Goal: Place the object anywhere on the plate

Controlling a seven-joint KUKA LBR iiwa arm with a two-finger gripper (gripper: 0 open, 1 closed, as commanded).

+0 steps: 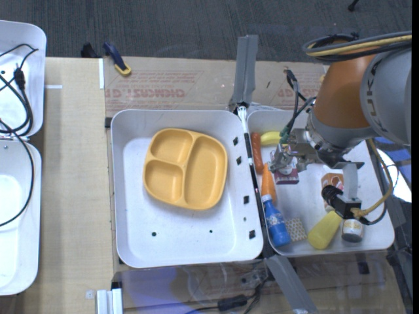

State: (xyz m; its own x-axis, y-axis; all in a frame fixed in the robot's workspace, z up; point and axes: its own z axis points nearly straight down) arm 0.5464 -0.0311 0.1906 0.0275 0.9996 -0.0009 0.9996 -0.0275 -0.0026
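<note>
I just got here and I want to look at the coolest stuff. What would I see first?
Your eye lands first on the yellow plate with three compartments, bright in the middle of the left white bin. Next is the big grey and orange arm coming in from the right, with its tool low over the right bin, where a yellow bottle, a blue bottle and other small things lie jumbled together.

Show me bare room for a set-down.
All three wells of the yellow plate are bare, as is the left bin floor around it. The right bin is crowded around the gripper.
</note>
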